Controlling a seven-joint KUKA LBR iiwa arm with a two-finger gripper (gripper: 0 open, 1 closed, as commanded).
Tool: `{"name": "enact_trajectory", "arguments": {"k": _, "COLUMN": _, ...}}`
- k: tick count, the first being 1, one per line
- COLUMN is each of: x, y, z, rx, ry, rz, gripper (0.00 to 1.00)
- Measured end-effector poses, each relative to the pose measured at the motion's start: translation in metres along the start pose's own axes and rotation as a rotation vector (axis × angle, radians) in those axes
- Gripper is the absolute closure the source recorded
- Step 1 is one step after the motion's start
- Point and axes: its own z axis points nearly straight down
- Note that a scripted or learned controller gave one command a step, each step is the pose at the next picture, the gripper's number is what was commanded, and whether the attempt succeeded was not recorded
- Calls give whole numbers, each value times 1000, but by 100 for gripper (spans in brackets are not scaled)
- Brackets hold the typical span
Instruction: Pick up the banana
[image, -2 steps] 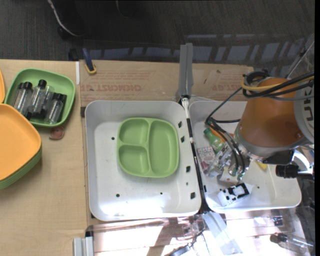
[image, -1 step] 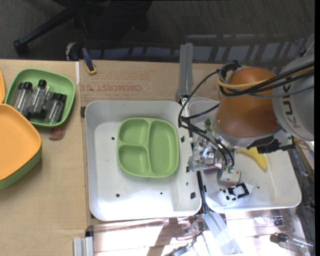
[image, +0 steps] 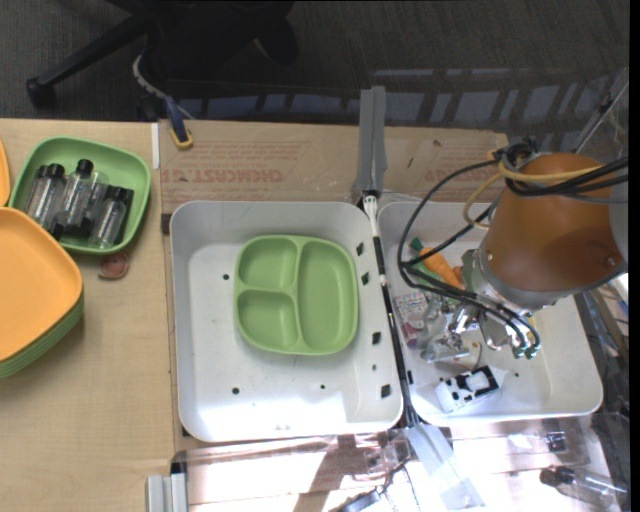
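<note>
My arm, with its orange band (image: 548, 235), reaches in from the right and hangs over the right bin (image: 560, 400). The gripper (image: 452, 335) points down into that bin's left half, close above the floor. An orange, carrot-like piece (image: 440, 268) lies just behind it. A clear crinkled wrapper (image: 411, 312) is at its left. A small black and white item (image: 467, 388) rests in front of it. The arm's bulk hides the middle and back of this bin and whatever lies there.
The left bin (image: 205, 400) holds a green divided plate (image: 297, 295). On the bench at far left stand a green tray of vials (image: 80, 195) and stacked orange plates (image: 30, 295). Black and yellow cables (image: 455, 200) loop over the right bin's back edge.
</note>
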Motion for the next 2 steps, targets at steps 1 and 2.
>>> {"name": "enact_trajectory", "arguments": {"k": 1, "x": -26, "y": 124, "z": 13, "rx": 0, "ry": 0, "rz": 99, "gripper": 100}}
{"name": "enact_trajectory", "arguments": {"k": 2, "x": -59, "y": 46, "z": 0, "rx": 0, "ry": -3, "rz": -235, "gripper": 100}}
